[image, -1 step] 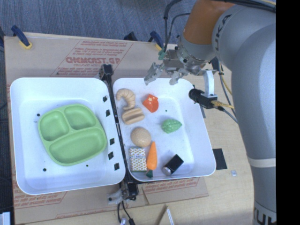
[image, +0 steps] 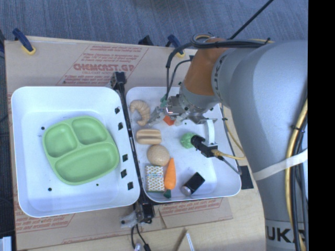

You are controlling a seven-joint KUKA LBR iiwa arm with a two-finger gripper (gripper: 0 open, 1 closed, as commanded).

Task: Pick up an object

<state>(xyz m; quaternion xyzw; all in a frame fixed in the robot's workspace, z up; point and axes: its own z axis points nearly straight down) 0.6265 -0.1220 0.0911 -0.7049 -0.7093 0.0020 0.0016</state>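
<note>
Gripper low over right bin near croissant, grip state impossible to tell.

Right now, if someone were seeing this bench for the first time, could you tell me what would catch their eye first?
The big grey arm with an orange band dominates, reaching in from the right over the right white bin, its gripper low near the bin's far end beside a tan croissant. Next comes the light green divided plastic tray, alone in the left white bin. The right bin is crowded with small items, including an orange carrot.
</note>
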